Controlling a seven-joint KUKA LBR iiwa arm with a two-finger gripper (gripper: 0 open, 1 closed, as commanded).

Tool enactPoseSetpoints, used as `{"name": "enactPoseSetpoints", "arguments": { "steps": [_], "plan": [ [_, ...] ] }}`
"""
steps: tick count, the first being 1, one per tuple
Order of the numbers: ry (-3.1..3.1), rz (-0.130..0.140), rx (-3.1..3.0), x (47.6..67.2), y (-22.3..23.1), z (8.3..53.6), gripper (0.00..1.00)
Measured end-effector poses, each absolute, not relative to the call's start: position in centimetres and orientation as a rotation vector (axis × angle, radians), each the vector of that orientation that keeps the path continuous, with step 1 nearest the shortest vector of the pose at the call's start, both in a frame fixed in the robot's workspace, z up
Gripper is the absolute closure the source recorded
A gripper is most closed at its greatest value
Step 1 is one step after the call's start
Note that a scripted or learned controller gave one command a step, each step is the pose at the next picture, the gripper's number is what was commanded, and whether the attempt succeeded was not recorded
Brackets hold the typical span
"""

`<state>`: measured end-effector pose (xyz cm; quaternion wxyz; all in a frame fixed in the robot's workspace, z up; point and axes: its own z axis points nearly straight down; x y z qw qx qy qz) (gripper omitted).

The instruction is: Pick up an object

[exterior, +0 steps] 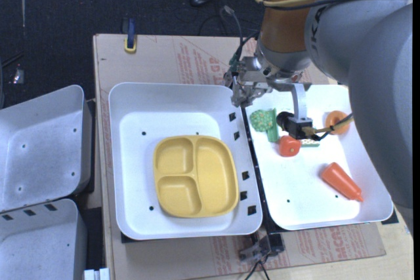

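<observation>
My gripper (244, 90) hangs over the wall between the two bins, near their far end, with nothing seen in it. Just right of it and a little nearer, a green broccoli piece (263, 120) lies in the right bin (298, 197). A red tomato (289, 147) sits a bit nearer than the broccoli. An orange carrot (341, 181) lies toward the bin's near right corner. An orange ring-shaped piece (337, 121) rests by the right side, partly behind the arm.
The left bin (134, 108) holds a yellow divided plate (195, 175) in its middle. The big grey arm covers the right bin's far right part. Two spare white bin shells (39, 141) lie off the bench at the left.
</observation>
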<state>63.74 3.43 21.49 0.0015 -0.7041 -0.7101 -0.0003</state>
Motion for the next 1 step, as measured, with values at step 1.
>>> {"name": "enactPoseSetpoints", "arguments": {
  "steps": [1],
  "plan": [
    [-2.229, -0.002, -2.211, 63.12, 8.84, 21.33, 1.00]
  ]
}}
